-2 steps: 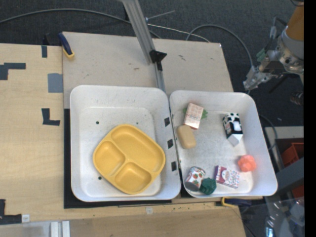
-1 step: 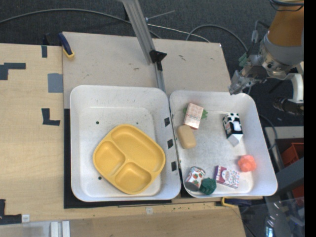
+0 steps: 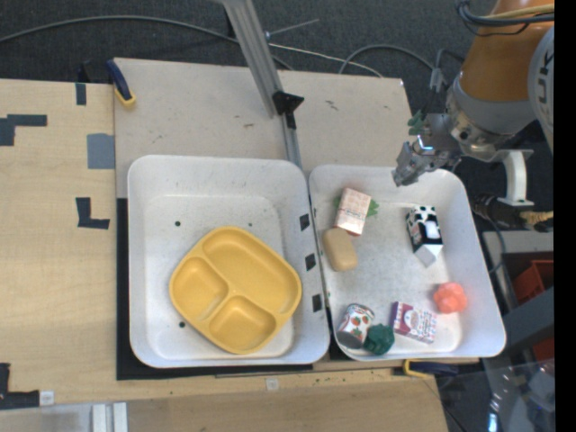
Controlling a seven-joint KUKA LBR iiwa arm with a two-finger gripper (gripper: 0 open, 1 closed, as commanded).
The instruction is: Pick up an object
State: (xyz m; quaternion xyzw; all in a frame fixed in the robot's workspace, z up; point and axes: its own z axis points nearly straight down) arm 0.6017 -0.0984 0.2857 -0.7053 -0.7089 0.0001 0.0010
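hovering above the far right corner of the right bin (image 3: 481, 327), end effector (image 3: 412, 165) with nothing visibly gripped; cannot tell how wide it stands. nearest candidate: black-and-white carton (image 3: 424, 233), lying on its side near the bin's right wall, just below the end effector. probably light, hollow, stiff-walled yet crushable under a hard squeeze; smooth printed skin, likely a little slippery. long axis running from the far side of the bin toward the near side, tilted slightly rightward at the near end, with the pale end pointing near. best taken across the short width at mid-body, clear of the tapered end. elsewhere in the same bin: tan lump (image 3: 340, 249) touching a small box (image 3: 354, 211), orange ball (image 3: 450, 297), pink packet (image 3: 413, 321), round tin (image 3: 356, 323) beside a green piece (image 3: 380, 338). yellow tray (image 3: 236, 288) resting in the left bin (image 3: 144, 241) on the surface.
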